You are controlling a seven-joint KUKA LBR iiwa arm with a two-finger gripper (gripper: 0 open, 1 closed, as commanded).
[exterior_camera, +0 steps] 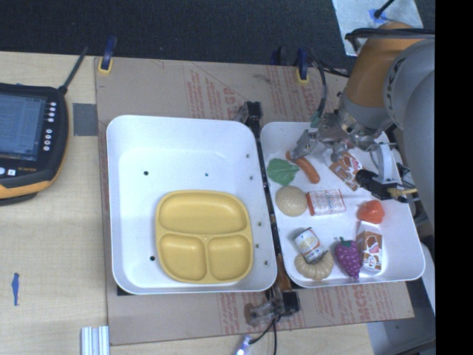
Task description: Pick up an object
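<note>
Cardboard [185, 80] is covering the wooden bench [52, 257], with clamps holding its far edge and a pendant [29, 140] sitting off its left side. On it, the left bin [133, 143] is carrying a yellow tray [205, 237] toward its near right part, leaving open white floor along the far and left walls. Touching it, the right bin [410, 268] is crowding with small things: a green leaf [281, 171], a carrot [308, 170], a bun [291, 200], a box [326, 202], a can [310, 245], a croissant [313, 268], grapes [348, 257], a carton [369, 248], a tomato [372, 211] and a packet [346, 168]. The gripper [329, 143] is hanging over this bin's far edge, above the carrot and packet; whether it is open or closed, I cannot tell, and nothing is showing in its grasp. Little bare floor is remaining between the items.
</note>
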